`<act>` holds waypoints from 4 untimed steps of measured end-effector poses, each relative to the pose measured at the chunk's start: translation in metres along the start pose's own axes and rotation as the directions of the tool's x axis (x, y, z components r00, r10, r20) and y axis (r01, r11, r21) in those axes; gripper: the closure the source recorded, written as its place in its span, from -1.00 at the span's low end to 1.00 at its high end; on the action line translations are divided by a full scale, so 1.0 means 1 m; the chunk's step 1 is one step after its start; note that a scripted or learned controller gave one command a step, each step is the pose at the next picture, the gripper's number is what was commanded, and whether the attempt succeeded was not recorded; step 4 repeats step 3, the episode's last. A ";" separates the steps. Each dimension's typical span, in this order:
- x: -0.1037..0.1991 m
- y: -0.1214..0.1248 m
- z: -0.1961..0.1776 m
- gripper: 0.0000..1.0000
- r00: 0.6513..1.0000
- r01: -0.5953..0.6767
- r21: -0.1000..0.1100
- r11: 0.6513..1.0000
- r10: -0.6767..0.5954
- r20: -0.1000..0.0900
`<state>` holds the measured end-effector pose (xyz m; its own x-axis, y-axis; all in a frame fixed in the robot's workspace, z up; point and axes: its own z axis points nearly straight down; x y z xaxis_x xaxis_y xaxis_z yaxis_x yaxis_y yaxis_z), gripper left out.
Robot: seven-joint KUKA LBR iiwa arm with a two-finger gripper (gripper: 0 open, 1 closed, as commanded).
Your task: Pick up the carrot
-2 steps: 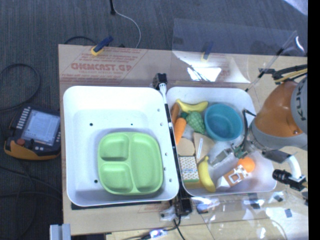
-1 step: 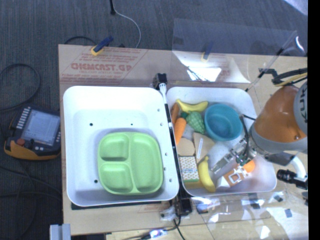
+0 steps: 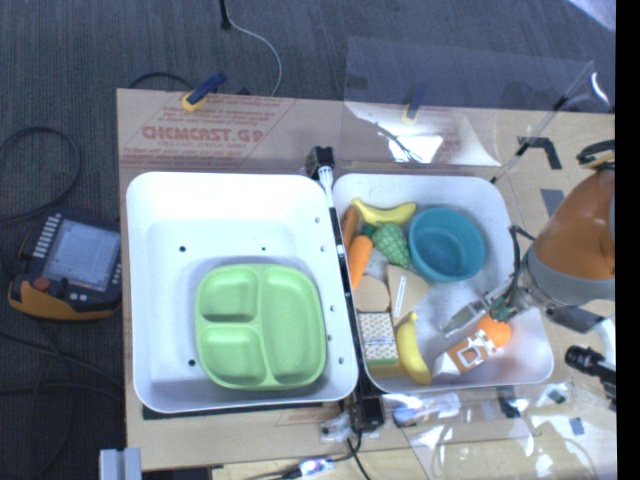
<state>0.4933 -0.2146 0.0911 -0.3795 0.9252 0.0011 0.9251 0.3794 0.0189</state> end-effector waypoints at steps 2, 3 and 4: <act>0.058 0.021 -0.001 1.00 0.967 -0.253 -0.002 0.967 0.253 0.023; 0.061 0.022 0.000 -1.00 0.968 -0.249 0.000 0.969 0.249 0.016; 0.061 0.022 0.000 -1.00 0.968 -0.249 0.000 0.969 0.249 0.016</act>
